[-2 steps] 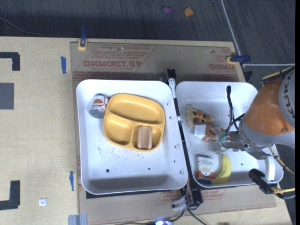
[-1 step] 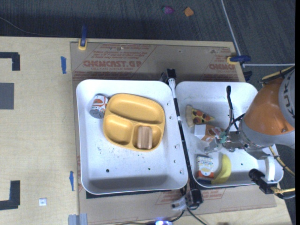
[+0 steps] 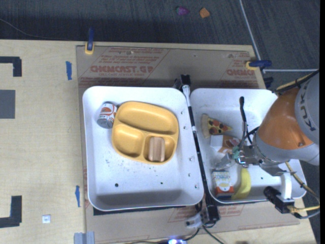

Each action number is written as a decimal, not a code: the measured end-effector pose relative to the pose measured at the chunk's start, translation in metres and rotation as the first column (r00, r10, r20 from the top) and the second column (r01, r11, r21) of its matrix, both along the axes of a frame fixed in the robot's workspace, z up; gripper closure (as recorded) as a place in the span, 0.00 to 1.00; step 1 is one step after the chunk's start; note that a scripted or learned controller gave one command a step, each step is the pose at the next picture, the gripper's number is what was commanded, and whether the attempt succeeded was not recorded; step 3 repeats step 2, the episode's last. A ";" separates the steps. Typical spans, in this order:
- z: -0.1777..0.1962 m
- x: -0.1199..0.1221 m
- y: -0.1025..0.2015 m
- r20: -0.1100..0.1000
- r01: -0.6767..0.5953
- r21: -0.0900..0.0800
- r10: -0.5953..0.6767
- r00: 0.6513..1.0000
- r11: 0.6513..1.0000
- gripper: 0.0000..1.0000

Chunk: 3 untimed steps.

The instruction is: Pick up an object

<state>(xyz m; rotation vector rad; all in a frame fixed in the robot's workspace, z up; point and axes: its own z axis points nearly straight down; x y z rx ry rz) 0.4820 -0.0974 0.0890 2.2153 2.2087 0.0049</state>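
1. My gripper [image 3: 234, 155] sits low in the right bin [image 3: 264, 98]; I cannot tell its state.
2. A banana [image 3: 245, 183] and small bottle [image 3: 222, 181] lie just beside it.
3. Pizza slice [image 3: 213, 125] lies farther back.

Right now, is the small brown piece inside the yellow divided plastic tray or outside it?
Inside. The small brown piece lies in the lower right compartment of the yellow divided plastic tray, within its rim.

Grey arm [image 3: 299, 136], orange band, black cables

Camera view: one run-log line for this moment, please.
arm: over right bin | gripper: low among items, grasp unconfirmed | nearby: banana, bottle, pizza slice
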 end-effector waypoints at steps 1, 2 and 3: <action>0.011 0.002 -0.004 0.012 0.004 -0.011 -0.004 1.000 1.000 1.00; 0.096 0.061 0.068 -0.011 -0.005 0.008 0.005 1.000 1.000 1.00; 0.096 0.061 0.068 -0.011 -0.005 0.008 0.005 1.000 1.000 1.00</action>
